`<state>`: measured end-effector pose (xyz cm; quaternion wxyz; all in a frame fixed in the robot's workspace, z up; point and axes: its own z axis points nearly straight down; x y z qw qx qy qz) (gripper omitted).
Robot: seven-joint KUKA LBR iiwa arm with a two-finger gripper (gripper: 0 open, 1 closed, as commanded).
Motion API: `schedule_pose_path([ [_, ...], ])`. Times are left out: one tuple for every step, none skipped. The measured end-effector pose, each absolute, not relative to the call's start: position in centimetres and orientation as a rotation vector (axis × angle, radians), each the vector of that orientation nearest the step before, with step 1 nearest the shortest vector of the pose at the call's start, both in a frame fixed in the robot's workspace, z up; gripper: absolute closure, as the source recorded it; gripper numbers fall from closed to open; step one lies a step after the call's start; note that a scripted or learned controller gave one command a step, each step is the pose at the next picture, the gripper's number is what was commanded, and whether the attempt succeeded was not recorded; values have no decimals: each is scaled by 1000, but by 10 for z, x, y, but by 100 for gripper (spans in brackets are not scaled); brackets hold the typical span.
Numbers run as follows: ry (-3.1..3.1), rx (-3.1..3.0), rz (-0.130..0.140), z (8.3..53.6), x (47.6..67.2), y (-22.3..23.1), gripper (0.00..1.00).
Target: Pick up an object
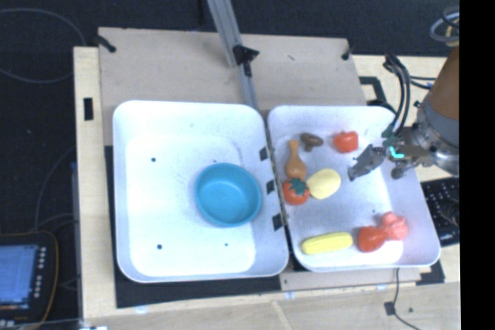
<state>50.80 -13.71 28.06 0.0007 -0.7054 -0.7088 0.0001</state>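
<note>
Counter (309, 66): we see a pale wooden top carrying two shallow white bins side by side.
Left bin (147, 135): it holds a blue bowl (227, 194), sitting right of its middle.
Right bin (410, 243): it holds all the small pieces we list below.
Arm (445, 100): it reaches in from the right, over the right bin's right rim.
Tool (370, 162): it hangs above the right part of the right bin, its dark fingers pointing left; we see nothing between them, and we cannot tell whether they are apart or together.
Yellow lemon (324, 183): near the bin's middle, just left of the tool, touching the red tomato (295, 192) on its left.
Yellow banana (326, 243): lying along the near wall.
Red and pink toys (381, 232): near right corner, clustered together, just right of the banana.
Tan pear-like piece (295, 159): by the left wall, just beyond the tomato.
Red pepper (346, 141): towards the far wall, apart from the tool.
Brown piece (312, 140): left of the pepper, by the far wall.
</note>
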Motion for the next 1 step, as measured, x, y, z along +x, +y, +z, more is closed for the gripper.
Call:
schedule_pose_path([
  [-2228, -2217, -3, 282, 508, -137, 0],
])
